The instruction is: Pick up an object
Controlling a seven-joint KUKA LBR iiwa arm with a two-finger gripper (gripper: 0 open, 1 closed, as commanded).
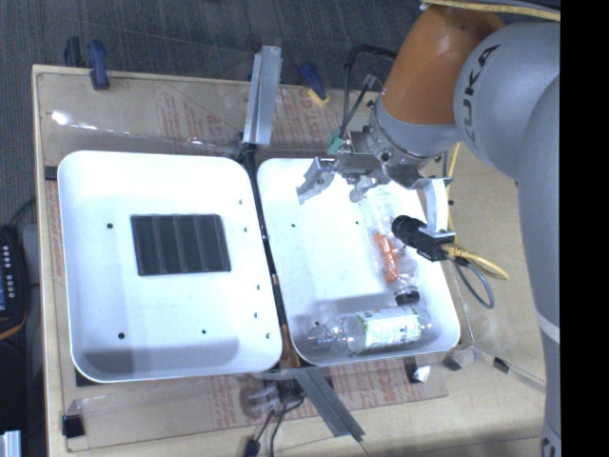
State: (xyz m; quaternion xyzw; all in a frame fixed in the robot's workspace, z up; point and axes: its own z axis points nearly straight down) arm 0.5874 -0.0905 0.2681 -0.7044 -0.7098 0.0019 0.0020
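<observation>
Overhead, the grey arm (504,93) with its orange band (433,65) enters from 3 o'clock and sets the tool (333,181) over the upper edge of the right bin (285,255). Its two metal fingers (312,181) stand apart, with nothing between them. Two clear plastic bottles lie in that bin. The slender bottle (388,241), with an orange label and a dark cap, lies along the bin's 3 o'clock side, its upper end just beside the tool and partly covered by it. The larger bottle (371,331), crinkled, with a white-and-green label, lies on its side along the 6 o'clock wall, near the slender one's cap. A black cylindrical fitting (419,234) on the wrist hangs over the bin's 3 o'clock rim, and a yellow cable (481,263) trails from it. The left bin (95,188), smooth white with rounded corners, holds a flat dark ribbed rectangle (181,244) near its centre. A grey metal bar (262,93) rises at 12 o'clock between the bins; blue clamps (97,63) grip the pale wooden tabletop (143,103).
</observation>
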